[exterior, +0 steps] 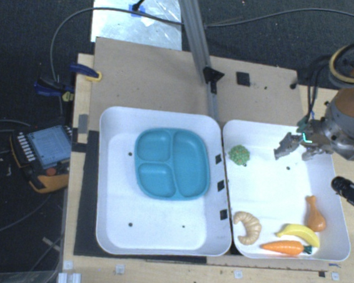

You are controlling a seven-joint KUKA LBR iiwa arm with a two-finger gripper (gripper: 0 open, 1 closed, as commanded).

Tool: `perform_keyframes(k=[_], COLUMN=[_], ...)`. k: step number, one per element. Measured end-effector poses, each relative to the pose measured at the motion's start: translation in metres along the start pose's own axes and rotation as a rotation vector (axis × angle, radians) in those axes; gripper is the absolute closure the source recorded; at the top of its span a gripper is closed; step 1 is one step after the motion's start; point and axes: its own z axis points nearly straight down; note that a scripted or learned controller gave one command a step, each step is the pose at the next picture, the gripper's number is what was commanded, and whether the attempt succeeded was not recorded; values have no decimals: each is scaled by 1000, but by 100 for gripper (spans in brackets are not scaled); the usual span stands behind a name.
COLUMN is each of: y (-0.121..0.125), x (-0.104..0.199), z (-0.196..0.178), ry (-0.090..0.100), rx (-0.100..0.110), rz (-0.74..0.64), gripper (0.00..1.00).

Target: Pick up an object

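White plastic bins sit side by side on the surface (171,74), and the end effector (297,149) hangs over the back of the right bin (265,197), its two dark fingers spread apart with nothing between them. No object is chosen yet, so the step in hand looks like the approach. The nearest candidate is the green broccoli (239,155), alone near the bin's back left corner and well apart from the rest. To do this well, I would centre over it, straddle it with the fingers either side, and come straight down before squeezing (its place close to the bin wall leaves little room on that side).

The other pieces crowd the front of the right bin: a croissant (247,227), a banana (299,233) lying just above a carrot (283,247), and a chicken drumstick (314,214) near the right wall. The left bin (112,219) holds a blue divided plate (172,163), with nothing on it.
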Motion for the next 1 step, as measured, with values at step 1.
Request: perform_keyframes(k=[1], y=[0], x=[0], z=[-1], ry=[0], rx=[-2], rz=[0], gripper=[0])
